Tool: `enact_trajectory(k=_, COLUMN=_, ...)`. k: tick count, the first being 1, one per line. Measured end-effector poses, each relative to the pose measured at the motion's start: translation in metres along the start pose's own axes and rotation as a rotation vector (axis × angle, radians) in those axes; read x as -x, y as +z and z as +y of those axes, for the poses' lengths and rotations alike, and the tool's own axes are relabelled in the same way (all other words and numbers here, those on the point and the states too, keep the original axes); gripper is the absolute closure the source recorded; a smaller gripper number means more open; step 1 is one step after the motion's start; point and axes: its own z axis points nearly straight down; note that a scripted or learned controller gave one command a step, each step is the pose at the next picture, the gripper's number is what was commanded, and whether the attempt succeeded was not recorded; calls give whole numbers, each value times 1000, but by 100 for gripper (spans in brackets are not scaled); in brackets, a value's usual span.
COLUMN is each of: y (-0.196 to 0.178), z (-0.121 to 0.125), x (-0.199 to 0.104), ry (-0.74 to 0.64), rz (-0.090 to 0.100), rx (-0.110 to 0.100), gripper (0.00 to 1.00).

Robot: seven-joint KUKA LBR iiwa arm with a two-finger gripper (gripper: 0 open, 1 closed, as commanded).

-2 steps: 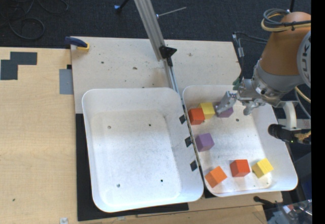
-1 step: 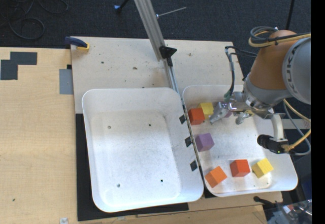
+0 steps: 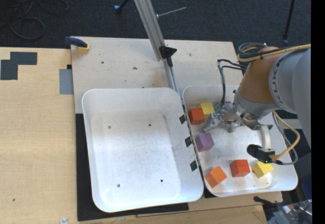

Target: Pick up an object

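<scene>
Camera view: claw [image 3: 216, 120] low in right bin [image 3: 284, 180], just beside yellow cube [image 3: 207, 108] and red-orange cube [image 3: 196, 115] near upper left corner. Claw opening blurred and partly masked by wrist; cannot tell. Nothing seen between its tips. Grey arm [image 3: 277, 83] covering bin's upper right part, cut off at right. Purple cube [image 3: 204, 141] below claw, close to left wall. Orange cube [image 3: 216, 176], red cube [image 3: 239, 168] and second yellow cube [image 3: 262, 169] in a row near bottom rim, the last partly behind a black fitting. Bare floor mid-bin. Left bin [image 3: 91, 116] alongside on worktop [image 3: 117, 60], rims touching.
</scene>
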Motion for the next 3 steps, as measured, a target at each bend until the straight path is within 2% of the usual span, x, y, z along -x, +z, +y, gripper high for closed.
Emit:
enact_trajectory(k=1, y=-14, z=1, x=2, ry=10, rz=-1, rx=5, gripper=100)
enact_trajectory(k=3, y=-113, z=-9, x=-11, ry=-4, rz=-2, rx=12, gripper=100)
